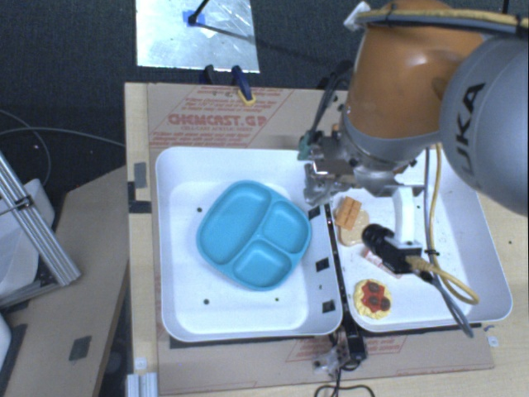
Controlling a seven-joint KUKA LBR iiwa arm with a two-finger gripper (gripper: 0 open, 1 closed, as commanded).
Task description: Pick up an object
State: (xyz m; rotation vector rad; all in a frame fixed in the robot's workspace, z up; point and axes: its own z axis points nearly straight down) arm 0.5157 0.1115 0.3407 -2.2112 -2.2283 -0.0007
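So, the claw (pixel 318 190) is parked over the divider between the bins; whether it's wide or narrow can't be told, since it's blurry. A waffle-looking toy (pixel 350 215) is sitting just beside it in the right bin (pixel 488 263). It's probably light, stiff plastic, best pinched across its short sides.

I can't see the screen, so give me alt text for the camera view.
A grey and orange robot arm hangs its gripper over the divide between two white bins. The left bin holds a blue divided plate; the right bin holds toy foods.
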